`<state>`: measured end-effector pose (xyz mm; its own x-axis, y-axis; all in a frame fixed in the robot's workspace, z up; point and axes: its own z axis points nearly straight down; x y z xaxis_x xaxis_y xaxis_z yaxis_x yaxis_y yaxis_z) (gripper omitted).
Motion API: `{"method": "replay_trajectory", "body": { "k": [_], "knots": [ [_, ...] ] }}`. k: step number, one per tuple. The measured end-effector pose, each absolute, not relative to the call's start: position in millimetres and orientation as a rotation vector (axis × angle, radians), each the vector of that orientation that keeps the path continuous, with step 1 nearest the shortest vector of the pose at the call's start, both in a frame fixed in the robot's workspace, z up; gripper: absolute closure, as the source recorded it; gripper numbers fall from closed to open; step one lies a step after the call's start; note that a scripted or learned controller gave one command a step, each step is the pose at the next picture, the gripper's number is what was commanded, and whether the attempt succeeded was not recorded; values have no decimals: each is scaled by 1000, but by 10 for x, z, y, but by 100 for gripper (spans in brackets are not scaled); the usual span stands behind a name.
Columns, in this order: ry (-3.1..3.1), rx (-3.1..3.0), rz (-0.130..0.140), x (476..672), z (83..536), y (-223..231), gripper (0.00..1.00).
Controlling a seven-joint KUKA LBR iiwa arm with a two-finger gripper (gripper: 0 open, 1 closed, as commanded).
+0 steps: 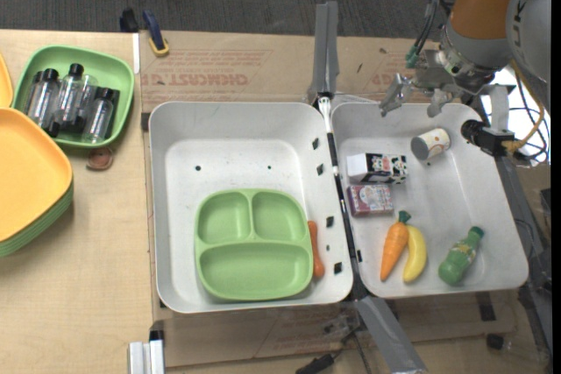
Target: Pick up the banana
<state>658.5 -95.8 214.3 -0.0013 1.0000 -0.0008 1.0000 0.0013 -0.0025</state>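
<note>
The banana [415, 253] is seen in the lower right of the frame, lying on the floor of the right bin [491, 188], its length running roughly top to bottom. Just beside it on the left, touching or nearly so, a toy carrot [394, 248] is laid in the same direction. A green bottle [460, 257] is found to the right of the banana, near but apart from it. Higher in the same bin, a small pink packet [370, 200] and a black-and-white carton [377, 167] are placed one above the other, and a white cup [430, 144] is tipped on its side.

The gripper [412, 99] is held in the upper right of the frame, above the top edge of the right bin and well apart from the banana. Its 2 fingers are spread apart, and nothing is seen between them.

In the left bin [175, 188], a green divided plate [254, 243] with 3 compartments is set, and a second orange carrot [315, 248] is wedged at its right edge
</note>
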Motion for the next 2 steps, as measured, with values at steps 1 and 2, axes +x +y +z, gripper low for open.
{"method": "replay_trajectory", "body": {
  "k": [1,2],
  "knots": [
    [-2397,-2027,3,5746,1797,-1188,0],
    [-2395,-2030,2,5087,1334,-1297,0]
  ]
}}
